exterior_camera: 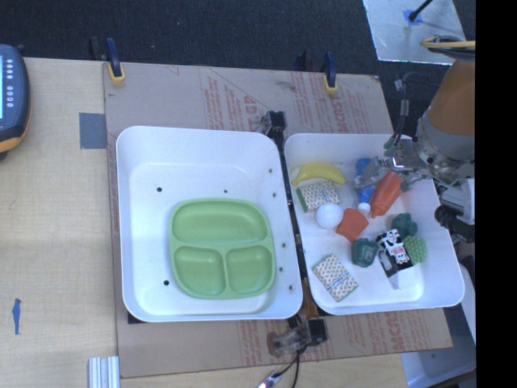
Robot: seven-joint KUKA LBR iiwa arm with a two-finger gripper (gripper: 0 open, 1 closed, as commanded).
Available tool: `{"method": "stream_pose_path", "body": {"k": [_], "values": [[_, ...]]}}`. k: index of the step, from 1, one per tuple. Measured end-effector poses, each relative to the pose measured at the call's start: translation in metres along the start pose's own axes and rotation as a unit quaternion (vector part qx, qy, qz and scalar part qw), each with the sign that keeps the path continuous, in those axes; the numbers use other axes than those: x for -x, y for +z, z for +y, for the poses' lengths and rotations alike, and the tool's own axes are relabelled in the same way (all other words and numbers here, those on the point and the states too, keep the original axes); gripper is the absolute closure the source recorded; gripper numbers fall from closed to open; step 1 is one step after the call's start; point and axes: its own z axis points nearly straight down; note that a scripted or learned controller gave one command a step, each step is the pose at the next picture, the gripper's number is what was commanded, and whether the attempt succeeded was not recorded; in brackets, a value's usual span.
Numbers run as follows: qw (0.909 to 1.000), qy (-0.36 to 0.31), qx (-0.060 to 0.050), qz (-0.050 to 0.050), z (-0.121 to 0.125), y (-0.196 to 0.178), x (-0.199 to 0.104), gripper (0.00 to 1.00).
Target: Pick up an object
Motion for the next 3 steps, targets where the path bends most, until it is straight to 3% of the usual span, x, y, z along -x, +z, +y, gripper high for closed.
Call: {"method": "stream_pose_path", "body": {"k": [1,2,3], "values": [[1.0000,-0.003,0.000,0.002,0.046,0.085,-0.010,0.00],[1.0000,-0.001,-0.003,0.002,-0.014,0.081,0.003,0.00],[0.9999,-0.004,-0.002,0.010,0.066,0.050,0.030,0.00]]}}
